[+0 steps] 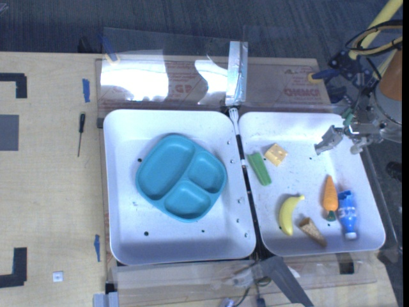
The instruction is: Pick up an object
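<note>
Banana at the lower middle of the right bin, light, stiff and curved, looks best pinched across its middle, carrot and cheese smaller options, while the end effector hangs upper right, apparently open, gripping nothing.

Scattered across the right bin: a pale yellow cheese wedge toward the far left, lying flat, with a green block just beside it on the near side, set at a slant close to the left wall. Further toward the near edge, a yellow banana, curved, tip pointing nearward, and just right of it a brown cone lying on its side. Along the right wall, an orange carrot lengthwise, touching a blue bottle with a white cap, also lying down.
</note>
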Tool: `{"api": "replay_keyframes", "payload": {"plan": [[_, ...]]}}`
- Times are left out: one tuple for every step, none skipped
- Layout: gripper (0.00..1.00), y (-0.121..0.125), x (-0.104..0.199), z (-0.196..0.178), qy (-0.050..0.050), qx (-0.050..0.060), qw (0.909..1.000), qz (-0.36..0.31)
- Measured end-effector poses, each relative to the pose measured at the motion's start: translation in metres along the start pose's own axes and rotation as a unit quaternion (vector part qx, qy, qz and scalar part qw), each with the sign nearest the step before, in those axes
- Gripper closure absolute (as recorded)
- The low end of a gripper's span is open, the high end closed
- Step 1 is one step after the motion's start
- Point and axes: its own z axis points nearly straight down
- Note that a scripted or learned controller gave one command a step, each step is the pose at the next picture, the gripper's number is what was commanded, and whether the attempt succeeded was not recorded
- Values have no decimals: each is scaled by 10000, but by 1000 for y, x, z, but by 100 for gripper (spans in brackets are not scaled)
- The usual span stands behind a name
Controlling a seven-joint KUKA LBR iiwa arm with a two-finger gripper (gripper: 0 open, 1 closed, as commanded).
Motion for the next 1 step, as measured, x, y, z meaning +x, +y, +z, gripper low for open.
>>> {"api": "replay_keyframes", "payload": {"plan": [[0,-77,-17,124,2,16,9987,501]]}}
